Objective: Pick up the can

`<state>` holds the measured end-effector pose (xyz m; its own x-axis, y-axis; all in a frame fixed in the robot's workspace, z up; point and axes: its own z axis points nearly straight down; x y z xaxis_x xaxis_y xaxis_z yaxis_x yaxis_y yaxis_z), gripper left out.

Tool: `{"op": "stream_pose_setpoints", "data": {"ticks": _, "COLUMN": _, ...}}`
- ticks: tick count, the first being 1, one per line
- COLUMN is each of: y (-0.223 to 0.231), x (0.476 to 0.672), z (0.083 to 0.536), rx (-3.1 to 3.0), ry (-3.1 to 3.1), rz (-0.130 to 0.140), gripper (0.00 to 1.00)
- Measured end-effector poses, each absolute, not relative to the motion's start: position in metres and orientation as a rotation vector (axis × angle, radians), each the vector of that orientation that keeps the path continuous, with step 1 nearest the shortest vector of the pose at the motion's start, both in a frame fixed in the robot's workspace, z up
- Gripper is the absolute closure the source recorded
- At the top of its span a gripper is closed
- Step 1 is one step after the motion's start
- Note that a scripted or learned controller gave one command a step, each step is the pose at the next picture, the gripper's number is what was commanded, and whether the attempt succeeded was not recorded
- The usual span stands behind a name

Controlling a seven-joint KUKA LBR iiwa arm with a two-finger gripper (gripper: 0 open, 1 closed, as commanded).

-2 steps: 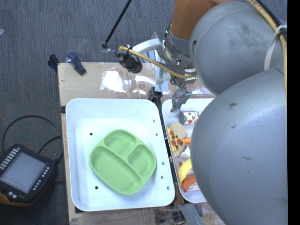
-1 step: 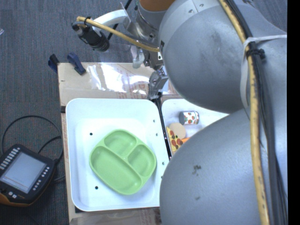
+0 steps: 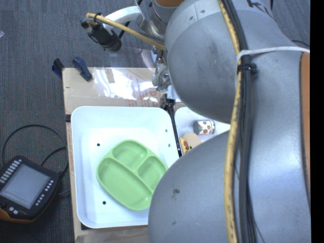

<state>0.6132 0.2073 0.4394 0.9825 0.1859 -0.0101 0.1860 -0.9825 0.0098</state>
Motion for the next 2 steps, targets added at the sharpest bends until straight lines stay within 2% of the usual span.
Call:
{"op": "stream_pose_setpoints", "data": {"ticks": 1, "y": 0.2123, "x": 0.6217, "z": 0.3758, "rx": 3.006, "ry": 0.901, "rz": -0.018, "gripper": 1.0}}
{"op": "stream_pose_setpoints", "data": {"ticks": 2, "y": 0.2119, "x": 0.6219, "z": 0.376, "rx": 3.007, "ry": 0.901, "rz": -0.017, "gripper": 0.0}}
